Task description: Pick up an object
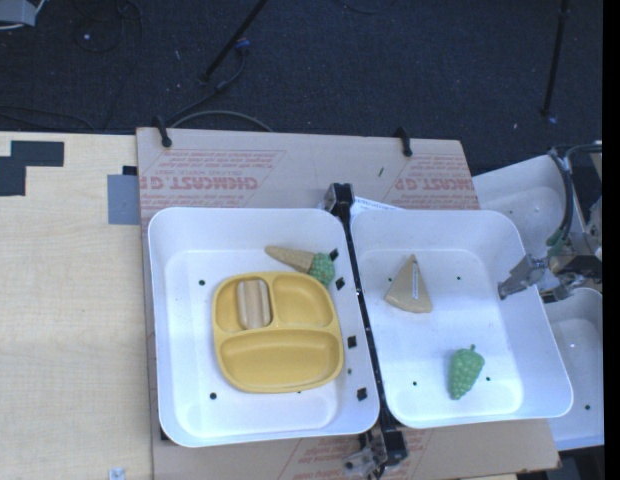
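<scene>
Claw (517,285), fingers' state unclear, hangs at right bin's (535,393) edge; drop squarely over grapes (465,370), then close.

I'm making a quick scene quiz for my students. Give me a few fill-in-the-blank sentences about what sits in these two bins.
1. The yellow divided plate lies in the ____ bin as the camera sees it.
2. The green grape bunch lies in the same bin as the ____ wedge.
3. A tan bread-like piece sits in the plate's upper ____ compartment.
4. The cone with a green top lies just ____ the plate, toward the back of the bin.

Missing words: left; cheese; left; outside
</scene>
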{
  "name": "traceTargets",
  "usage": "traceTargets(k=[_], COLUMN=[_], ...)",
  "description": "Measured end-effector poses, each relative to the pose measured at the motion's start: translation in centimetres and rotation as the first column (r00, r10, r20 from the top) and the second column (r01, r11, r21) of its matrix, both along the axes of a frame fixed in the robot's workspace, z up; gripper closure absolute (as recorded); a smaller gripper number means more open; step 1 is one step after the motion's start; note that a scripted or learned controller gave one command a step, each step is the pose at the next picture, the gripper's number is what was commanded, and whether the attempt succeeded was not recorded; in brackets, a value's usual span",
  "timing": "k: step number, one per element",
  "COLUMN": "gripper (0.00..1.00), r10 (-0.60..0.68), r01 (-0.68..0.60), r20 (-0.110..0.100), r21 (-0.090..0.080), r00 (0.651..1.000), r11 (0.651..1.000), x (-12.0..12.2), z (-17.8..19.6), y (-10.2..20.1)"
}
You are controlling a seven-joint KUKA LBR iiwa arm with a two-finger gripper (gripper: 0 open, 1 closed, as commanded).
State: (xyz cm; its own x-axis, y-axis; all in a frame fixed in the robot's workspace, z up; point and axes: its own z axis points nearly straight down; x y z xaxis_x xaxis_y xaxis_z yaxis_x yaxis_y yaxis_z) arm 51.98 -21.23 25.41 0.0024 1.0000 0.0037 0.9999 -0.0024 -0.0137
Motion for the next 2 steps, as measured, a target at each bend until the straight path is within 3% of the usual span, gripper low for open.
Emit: traceTargets(k=[1, 2], gripper=[0.00, 0.00], r10=[0.003, 0.003], r01=[-0.003, -0.003], r20=[0.011, 0.007], r21=[-0.002, -0.001], r00=[1.000, 1.000], r11=[1.000, 1.000], x=[0.2, -0.1], z=[0.6, -3.8], y=[0.0, 0.2])
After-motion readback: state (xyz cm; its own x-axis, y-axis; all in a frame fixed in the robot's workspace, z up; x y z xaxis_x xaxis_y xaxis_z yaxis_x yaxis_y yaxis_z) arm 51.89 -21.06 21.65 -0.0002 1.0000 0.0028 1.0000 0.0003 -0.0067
